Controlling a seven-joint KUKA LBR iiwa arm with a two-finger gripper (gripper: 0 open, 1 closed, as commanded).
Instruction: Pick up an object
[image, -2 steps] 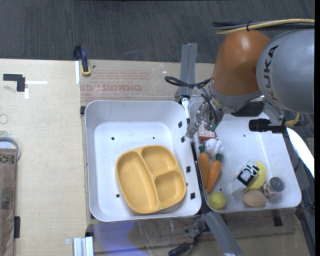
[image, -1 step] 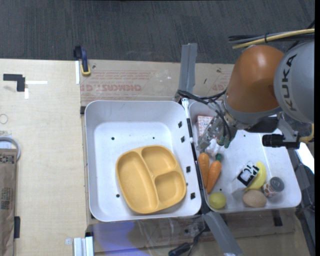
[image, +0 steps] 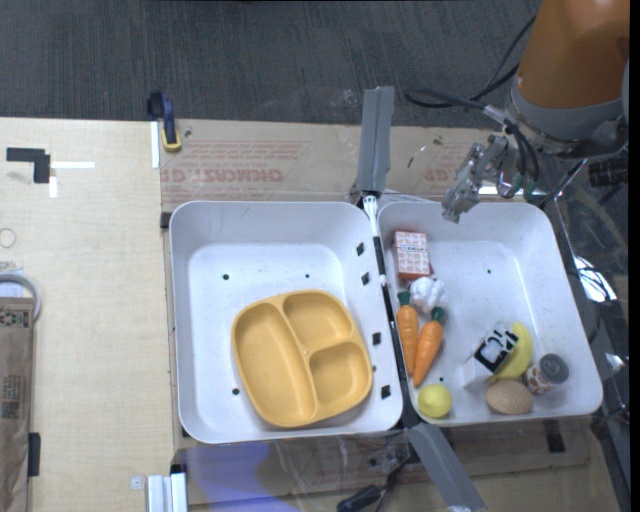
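Nearest the lens, along the front wall of the right bin (image: 560, 245), sit a lemon (image: 434, 401), a brown egg-like thing (image: 510, 398) and a small can or jar (image: 548, 372), w/ a banana (image: 517, 350) and a black-and-white item (image: 492, 351) touching each other just behind them. Two toy carrots (image: 419, 343) lie side by side against the bin's left wall, tips toward the front, a white lump (garlic, prob.) (image: 427, 292) at their tops, and a small red-and-white carton (image: 411, 254) behind that.

Everything graspable is crowded to the left and front of this bin, so its back-right floor is bare. The left bin (image: 190, 300) holds a yellow divided plate (image: 301, 356), lying flat and slightly turned; too broad for a two-finger pinch, I'd judge, so not a likely target.

The gripper (image: 468, 190) hangs over the back rim of the right bin, at its back-left part, tilted, well apart from every object and above them. Nothing is between its fingers; whether they're spread or closed I cannot tell, since the metal parts blur together against the cardboard.

Task looks barely begun: no object lifted. The carton is the nearest candidate, w/ flat sides that suit a pinch. The carrots lie close to the wall and to each other, which leaves little room for a finger to slip in.
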